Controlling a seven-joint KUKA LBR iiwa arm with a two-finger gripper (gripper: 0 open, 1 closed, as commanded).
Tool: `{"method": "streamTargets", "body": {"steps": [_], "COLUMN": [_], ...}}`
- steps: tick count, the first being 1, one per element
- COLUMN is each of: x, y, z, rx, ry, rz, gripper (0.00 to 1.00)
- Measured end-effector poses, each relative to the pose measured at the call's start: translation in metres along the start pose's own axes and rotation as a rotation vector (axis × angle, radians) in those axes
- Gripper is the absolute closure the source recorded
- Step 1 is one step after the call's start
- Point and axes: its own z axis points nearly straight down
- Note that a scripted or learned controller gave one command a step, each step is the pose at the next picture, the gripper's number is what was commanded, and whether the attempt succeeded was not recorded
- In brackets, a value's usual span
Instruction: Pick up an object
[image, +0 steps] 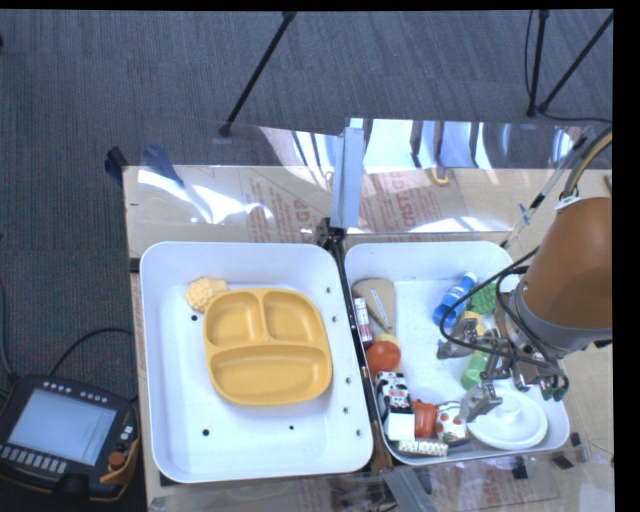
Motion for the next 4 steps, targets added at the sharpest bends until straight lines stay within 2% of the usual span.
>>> {"method": "streamTargets", "body": {"steps": [1, 2, 3, 4], "x": [-0.088, -0.168, -0.147, -0.140], "y": [-0.022, -0.092, -0.057, -0.043], "z": [0.109, 0.109, 0.108, 0.109], "rx": [-0.003, 0.001, 0.000, 0.000], "ry": [0.010, -0.006, -0.005, -0.003], "rz": [-0.063, 0.012, 0.009, -0.060], "gripper": [0.00, 0.00, 0.00, 0.00]}}
